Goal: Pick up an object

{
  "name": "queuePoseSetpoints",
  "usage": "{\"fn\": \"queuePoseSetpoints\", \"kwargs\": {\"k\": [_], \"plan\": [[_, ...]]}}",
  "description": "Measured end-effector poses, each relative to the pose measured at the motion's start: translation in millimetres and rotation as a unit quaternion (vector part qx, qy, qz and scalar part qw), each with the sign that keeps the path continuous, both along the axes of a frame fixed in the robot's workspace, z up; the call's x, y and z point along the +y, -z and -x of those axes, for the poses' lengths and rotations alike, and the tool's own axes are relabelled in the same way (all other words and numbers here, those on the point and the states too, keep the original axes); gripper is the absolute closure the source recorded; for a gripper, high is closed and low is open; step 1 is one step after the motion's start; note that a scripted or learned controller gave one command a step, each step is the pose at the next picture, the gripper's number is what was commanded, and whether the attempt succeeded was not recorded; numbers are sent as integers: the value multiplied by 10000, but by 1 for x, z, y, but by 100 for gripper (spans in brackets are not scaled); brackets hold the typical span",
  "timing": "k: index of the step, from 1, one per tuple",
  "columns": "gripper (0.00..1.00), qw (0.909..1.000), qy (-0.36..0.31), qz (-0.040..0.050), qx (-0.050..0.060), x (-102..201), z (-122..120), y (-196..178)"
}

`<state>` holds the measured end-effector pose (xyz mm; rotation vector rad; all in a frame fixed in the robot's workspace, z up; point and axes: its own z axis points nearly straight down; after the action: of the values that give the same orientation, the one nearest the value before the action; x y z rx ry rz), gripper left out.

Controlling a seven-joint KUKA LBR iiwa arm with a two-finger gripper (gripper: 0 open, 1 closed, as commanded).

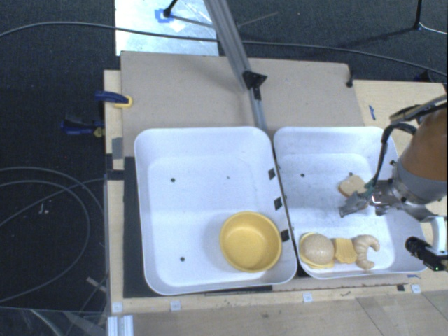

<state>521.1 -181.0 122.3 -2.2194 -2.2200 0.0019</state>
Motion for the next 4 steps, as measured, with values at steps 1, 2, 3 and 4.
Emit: {"fn": "queuePoseSetpoints", "kwargs": {"k": [1, 2, 3, 4], "plan": [[0, 10000, 0, 2, -8, 0, 0, 33], [100, 10000, 3, 10, -28, 0, -1, 21], [100, 10000, -22, 19, -53, -3, -6, -43], [100, 10000, -25, 14, -45, 0, -6, -87]]}}
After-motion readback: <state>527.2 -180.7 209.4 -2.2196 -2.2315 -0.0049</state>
